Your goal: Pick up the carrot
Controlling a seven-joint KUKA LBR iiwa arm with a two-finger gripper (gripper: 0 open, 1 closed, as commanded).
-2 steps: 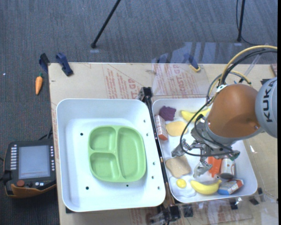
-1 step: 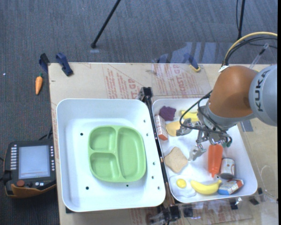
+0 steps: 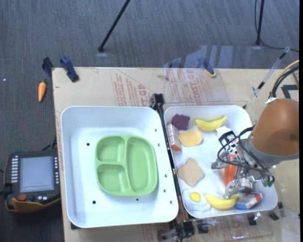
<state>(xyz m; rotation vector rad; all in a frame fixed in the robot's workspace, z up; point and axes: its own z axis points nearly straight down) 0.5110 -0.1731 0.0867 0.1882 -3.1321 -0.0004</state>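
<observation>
While the hand (image 3: 236,178) sits over the carrot (image 3: 230,173), finger state indiscernible: centre on carrot, clear of the banana (image 3: 221,201) just below, then lift straight.

Even, soft light is falling from above, casting only faint shadows. The two shallow white plastic bins (image 3: 76,135) are looking bright without glare. The picture is appearing slightly soft and grainy.

Two bananas (image 3: 211,123) (image 3: 220,201), two bins (image 3: 70,135) (image 3: 242,112), two carrots (image 3: 230,173) (image 3: 41,91), one plate (image 3: 126,165), one toast (image 3: 191,172) and one egg (image 3: 195,197) are being counted on and around the desk (image 3: 111,87).
</observation>
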